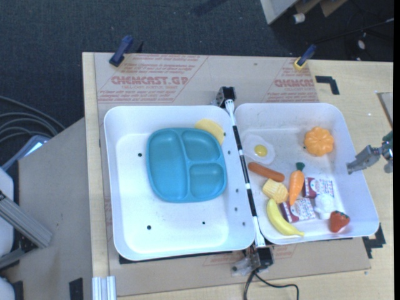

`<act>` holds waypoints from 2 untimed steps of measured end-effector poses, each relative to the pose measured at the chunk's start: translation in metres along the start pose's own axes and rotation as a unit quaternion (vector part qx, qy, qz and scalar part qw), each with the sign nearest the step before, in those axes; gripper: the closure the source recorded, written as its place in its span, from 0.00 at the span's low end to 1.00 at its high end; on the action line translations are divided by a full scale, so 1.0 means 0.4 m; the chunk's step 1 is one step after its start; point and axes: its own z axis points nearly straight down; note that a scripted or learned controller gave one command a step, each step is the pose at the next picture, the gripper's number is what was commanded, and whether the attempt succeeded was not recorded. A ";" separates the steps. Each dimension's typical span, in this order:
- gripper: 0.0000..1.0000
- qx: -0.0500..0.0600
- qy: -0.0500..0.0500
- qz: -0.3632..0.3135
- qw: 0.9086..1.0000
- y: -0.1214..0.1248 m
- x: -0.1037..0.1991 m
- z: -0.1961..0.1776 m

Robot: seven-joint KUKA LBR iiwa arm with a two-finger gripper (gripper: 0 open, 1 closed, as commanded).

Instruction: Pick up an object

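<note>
The right bin point(284, 112) holds several toy foods. An orange pumpkin point(319, 140) sits at its back right and a fried egg point(259, 149) at its back left. A sausage point(265, 170), a yellow block point(275, 190) and a carrot point(295, 186) lie mid-bin. Toward the front are a banana point(281, 219), a red and white packet point(304, 208) and a strawberry point(338, 221). My gripper point(367, 159) hangs at the far right, over the bin's right rim, right of the pumpkin and apart from every item.
The left bin point(128, 211) holds a blue divided plate point(186, 164) with a yellow piece point(211, 129) behind its far right corner. A divider rail point(240, 167) runs between the bins. Blue and yellow clamps sit at the board's back edge.
</note>
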 end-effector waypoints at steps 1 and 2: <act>0.00 0.001 0.000 0.000 1.000 -0.003 0.077 0.377; 0.00 -0.001 -0.001 0.000 1.000 0.241 0.048 0.450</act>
